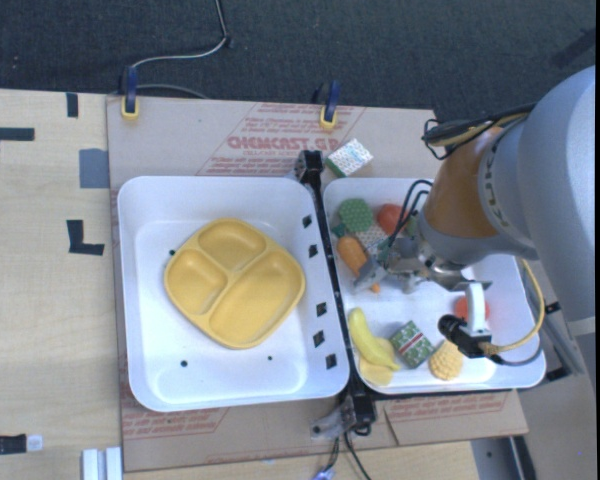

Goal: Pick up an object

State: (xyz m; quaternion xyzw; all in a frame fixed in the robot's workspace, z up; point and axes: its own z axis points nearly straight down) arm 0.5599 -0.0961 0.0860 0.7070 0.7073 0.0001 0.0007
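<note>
My arm reaches in from the right over the right-hand shallow white bin point(510, 373), and my two-finger gripper point(378, 271) hangs low in that bin's upper left part, pointing toward the divider between the bins. Whether it is released or clenched I cannot tell from this angle, and I see nothing that is plainly caught in it. Just beside its tip lies a small orange carrot-shaped toy point(351, 254), with a round green knobbly toy point(355, 214) above that and a red rounded toy point(388, 216) near my wrist. Lower in the same bin a yellow plastic banana point(369, 342) lies along the left wall, a small green printed box point(412, 344) touches it, and a yellow corn-cob toy point(445, 362) sits to the right. The left white bin point(140, 268) holds a yellow three-compartment plastic plate point(235, 281), lying flat.
</note>
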